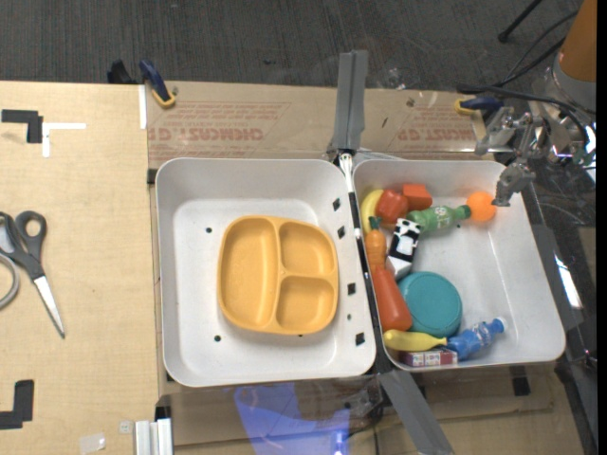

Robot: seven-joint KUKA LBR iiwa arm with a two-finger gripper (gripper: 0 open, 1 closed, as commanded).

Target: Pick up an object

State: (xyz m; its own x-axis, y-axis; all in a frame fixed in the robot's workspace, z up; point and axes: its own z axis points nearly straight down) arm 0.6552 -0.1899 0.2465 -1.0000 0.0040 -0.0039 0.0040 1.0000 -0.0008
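Hanging pincer point(508, 184): stood over the far right corner of the right bin point(531, 282), just beside the orange ball point(482, 208); nothing was seen in its grasp.
Pincer state: lost in a clutter of metal and cables; released or clenched could not be told.
Arm point(579, 36): came in from the upper right, cut off by the picture's edge, with a bit of the orange band showing and the wrist pointing down and left toward the bin.
Orange ball: lay near the bin's far wall, touching the cap end of the green bottle point(438, 218).
Green bottle: lay on its side, long axis running roughly left to right, cap toward the ball and base toward the black-and-white thing point(405, 240), whose kind was hard to make out.
Red block point(415, 196): sat at the far wall, above the bottle.
Teal disc point(432, 301): lay flat in the middle of the bin, partly covering the things around it.
Orange carrot-like piece point(387, 297): lay along the bin's left wall, long axis far to near.
Blue bottle point(474, 337): lay on its side in the near part of the bin, slanting up to the right.
Left bin point(180, 254): held a yellow divided plate point(279, 275).
Scissors point(33, 263): lay on the bench well to the left, one handle cut off by the edge.
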